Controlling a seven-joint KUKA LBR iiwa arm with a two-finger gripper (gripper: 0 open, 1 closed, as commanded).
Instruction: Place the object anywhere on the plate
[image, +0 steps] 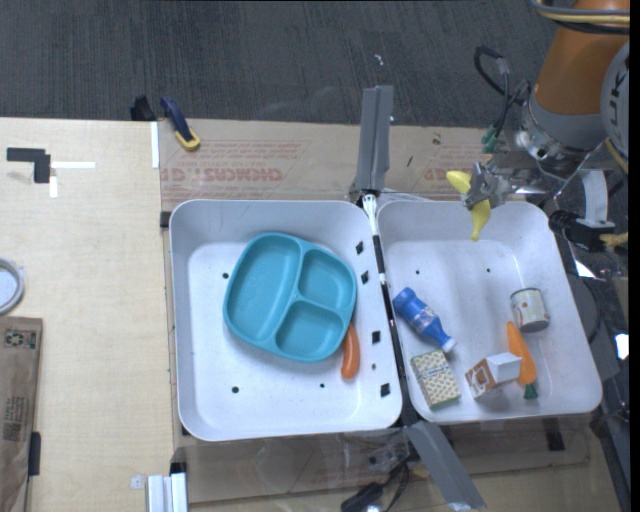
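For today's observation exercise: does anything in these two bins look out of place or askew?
Yes. An orange sausage-shaped item lies on the left bin's floor, against the blue plate's lower right rim rather than on it. In the right bin, the can and blue bottle lie on their sides. The gripper holds a yellow banana above that bin's back edge.

The arm is cut off by the frame's top and right edges at 1 o'clock. The gripper is too small to resolve its jaws. A roll of tape at 9 o'clock is cropped by the left edge. The brown packet at 8 o'clock is also cropped.
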